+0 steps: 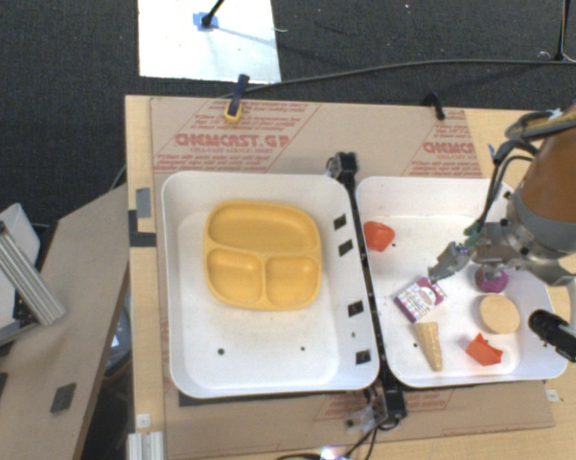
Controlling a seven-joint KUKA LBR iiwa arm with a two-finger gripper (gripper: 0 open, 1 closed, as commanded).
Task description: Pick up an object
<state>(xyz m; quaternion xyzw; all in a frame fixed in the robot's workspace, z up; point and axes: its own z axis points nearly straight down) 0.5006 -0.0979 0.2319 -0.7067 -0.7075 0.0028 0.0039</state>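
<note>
The right bin [412,195] holds several small items. A red-orange piece [379,235] lies near its left wall. A purple and white packet [420,298] lies in the middle, with a tan cone [428,343] just in front of it. Further right are a purple item [492,278], a round tan biscuit [498,314] and a red piece [484,350]. My gripper [449,262] hangs low over this bin, just up and right of the packet and left of the purple item. Nothing shows held in it.
The left bin [187,353] carries a yellow divided plate [263,255]. A black divider with clips [357,257] runs between the bins. The grey arm with its orange band [564,166] covers the right bin's far right side. A black cable crosses behind the bench.
</note>
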